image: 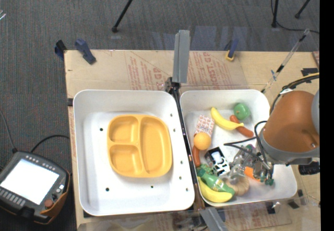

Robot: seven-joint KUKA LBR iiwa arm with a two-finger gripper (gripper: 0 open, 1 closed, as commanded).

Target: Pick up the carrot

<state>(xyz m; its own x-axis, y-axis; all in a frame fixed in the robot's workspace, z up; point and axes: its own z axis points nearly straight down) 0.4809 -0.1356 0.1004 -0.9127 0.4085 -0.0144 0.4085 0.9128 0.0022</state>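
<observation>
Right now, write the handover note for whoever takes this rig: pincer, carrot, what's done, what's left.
Pincer: low in the right bin, near its front right corner; grip state unreadable.
Carrot: a long orange piece lies at the bin's left wall, beside the orange fruit. A reddish-orange piece lies by the green apple. A small orange bit shows at the pincer; I cannot tell what it is.
Done: no lift visible.
Left: grasp the carrot and raise it.
</observation>
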